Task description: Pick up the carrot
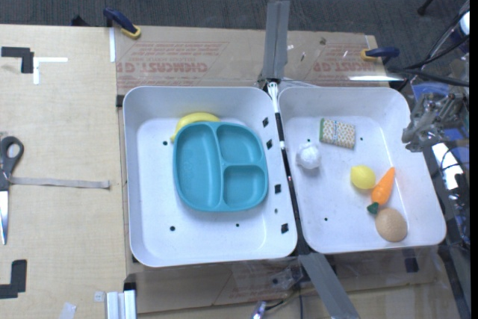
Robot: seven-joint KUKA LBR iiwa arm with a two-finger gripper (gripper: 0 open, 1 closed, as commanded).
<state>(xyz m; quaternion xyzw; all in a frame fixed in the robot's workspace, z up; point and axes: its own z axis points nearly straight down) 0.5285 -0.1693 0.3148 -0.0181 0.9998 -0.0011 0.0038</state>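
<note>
The gripper sits at the right rim of the right bin, a tangle of grey metal and cable. I cannot tell how it is set or whether it has anything in it; the view is too cluttered there.

The carrot lies just below and to the left of the gripper, on the floor of the right bin. It is a smooth orange cone with a small green tip, tilted, and looks like plastic. One lemon, round and glossy yellow, touches its left side. One tan, matte egg-shaped thing lies just below the green tip. Further left of the gripper are one flat rectangular sponge with a speckled face and one small crumpled white ball.

Well to the left, the other bin holds one turquoise plate, smooth, with three compartments. One yellow curved shape, perhaps a banana, peeps from behind its top edge.

One pair of scissors lies on the wooden bench, at the far left.
</note>
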